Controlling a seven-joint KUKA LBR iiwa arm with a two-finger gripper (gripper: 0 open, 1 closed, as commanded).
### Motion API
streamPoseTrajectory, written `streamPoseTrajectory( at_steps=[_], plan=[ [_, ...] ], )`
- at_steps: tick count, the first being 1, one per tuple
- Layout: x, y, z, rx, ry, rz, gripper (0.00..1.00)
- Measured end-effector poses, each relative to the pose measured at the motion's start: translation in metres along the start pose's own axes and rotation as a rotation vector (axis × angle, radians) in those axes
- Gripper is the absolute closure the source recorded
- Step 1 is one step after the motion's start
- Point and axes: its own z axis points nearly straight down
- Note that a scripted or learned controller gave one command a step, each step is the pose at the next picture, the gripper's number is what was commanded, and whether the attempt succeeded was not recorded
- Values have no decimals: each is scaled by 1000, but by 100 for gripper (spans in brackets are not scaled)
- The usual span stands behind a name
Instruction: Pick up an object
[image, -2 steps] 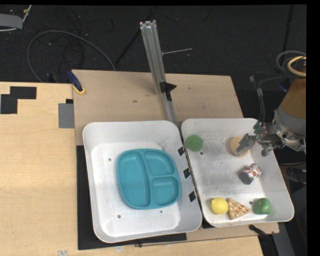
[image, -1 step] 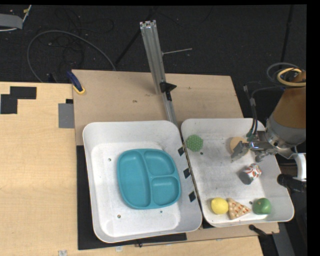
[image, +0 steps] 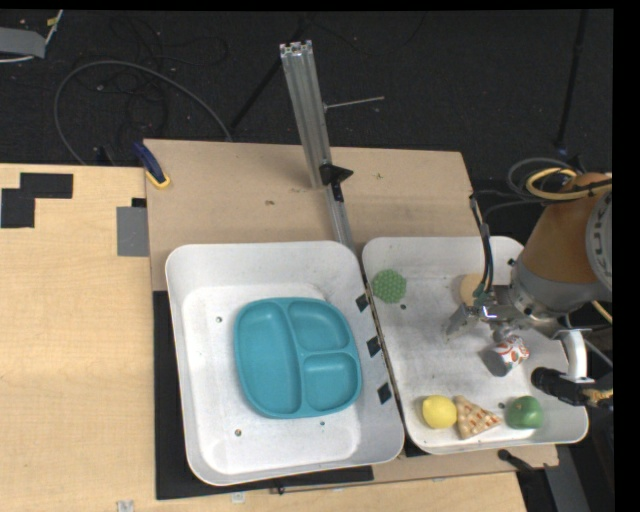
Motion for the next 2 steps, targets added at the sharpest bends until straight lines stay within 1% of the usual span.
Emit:
streamPoseTrajectory(
  at_steps=[1,2],
  plan=[
    [-1,1,-14,-3,-1,2,100],
    [-9,0,-59,-10,-3,3,100]
  ],
)
